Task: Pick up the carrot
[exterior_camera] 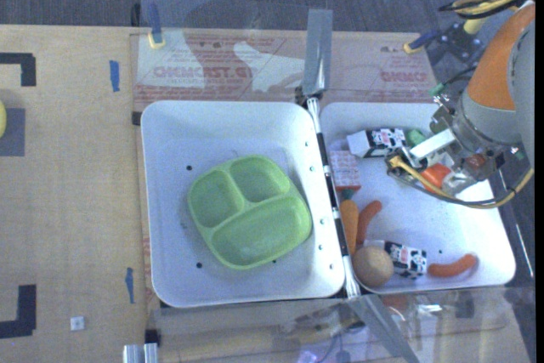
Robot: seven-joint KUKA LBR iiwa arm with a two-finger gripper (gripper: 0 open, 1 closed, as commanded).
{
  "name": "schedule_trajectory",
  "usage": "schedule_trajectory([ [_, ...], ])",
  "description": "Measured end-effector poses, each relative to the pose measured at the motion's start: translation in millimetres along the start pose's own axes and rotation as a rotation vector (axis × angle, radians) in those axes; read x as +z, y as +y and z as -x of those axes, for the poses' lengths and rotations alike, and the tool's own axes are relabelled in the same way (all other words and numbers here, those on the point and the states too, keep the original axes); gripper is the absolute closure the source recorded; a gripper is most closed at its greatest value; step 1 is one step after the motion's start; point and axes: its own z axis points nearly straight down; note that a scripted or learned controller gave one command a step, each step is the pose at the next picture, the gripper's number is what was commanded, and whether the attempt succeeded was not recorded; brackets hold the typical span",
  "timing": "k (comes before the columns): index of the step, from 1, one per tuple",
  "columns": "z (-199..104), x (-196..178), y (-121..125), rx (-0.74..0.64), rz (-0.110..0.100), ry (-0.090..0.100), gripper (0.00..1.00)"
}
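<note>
Bench: on your far left, bare tan bench (68, 183) with bits of blue tape and black corner marks.
Left bin: white left bin (161, 123), sitting square on the bench, touching the other bin along the middle divider.
Plate: here's a green plate (249, 211) with three sections, lying flat in the middle of the left bin, turned at an angle.
Right bin: cross the divider into the right bin (493, 242), which is the crowded one.
Box: a small red-and-white box (344, 168) lies right against the divider, upper half of the bin.
Carrot: there's your target. The carrot (348, 225) lies just below that box, lengthwise along the divider on the bin's left side, well apart from the gripper and untouched.
Red piece: a curved red piece (368, 217) lies just beside the carrot on its right, looks to be touching it.
Ball: a brown ball (372, 265) sits at the carrot's lower end, near the front wall.
Small carton: a cow-print small carton (406, 259) is tucked against the ball's right.
Big carton: a second cow-print carton (378, 140) lies up near the back wall, with a green bit (416, 136) just beyond it.
Sausage: an orange-red sausage shape (450, 268) lies along the front right.
Gripper: the gripper (433, 172) is down over the bin's upper right, with an orange patch at its tip. You cannot tell whether it's open or closed, or what that patch is.
Arm: the arm (501, 89) comes in from the right, orange band showing.
</note>
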Motion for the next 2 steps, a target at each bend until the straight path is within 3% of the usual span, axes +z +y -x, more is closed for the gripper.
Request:
schedule_trajectory([
  [1, 82.5, 111.5, 9.7, -0.087, 0.0, 0.002, 1.0],
  [2, 82.7, 111.5, 9.8, -0.086, 0.0, 0.002, 0.0],
])
